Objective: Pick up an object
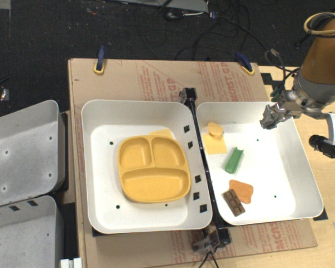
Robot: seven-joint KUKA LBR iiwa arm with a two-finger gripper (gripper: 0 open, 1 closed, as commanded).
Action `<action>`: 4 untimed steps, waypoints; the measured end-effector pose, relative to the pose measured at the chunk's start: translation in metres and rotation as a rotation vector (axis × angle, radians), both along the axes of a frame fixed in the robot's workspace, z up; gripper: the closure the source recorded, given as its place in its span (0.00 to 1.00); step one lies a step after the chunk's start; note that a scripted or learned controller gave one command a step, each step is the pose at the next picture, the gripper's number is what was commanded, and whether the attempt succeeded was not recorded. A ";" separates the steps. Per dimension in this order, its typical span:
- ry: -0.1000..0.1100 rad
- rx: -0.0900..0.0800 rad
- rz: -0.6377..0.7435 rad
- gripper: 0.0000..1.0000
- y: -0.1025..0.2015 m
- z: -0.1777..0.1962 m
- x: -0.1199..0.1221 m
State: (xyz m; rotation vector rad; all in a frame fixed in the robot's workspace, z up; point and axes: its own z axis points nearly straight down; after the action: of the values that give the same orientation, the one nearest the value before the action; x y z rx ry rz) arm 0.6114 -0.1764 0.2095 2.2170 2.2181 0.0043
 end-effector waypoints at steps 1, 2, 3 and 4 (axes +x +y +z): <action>-0.001 -0.001 0.001 1.00 -0.006 0.045 0.003; 0.002 0.001 0.001 1.00 -0.006 0.069 0.004; 0.006 0.003 0.007 1.00 0.046 0.052 0.012; 0.007 0.003 0.007 1.00 0.099 0.037 0.014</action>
State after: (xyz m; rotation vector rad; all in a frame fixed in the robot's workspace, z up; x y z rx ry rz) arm 0.6249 -0.0776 0.2463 2.2143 2.2308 0.0002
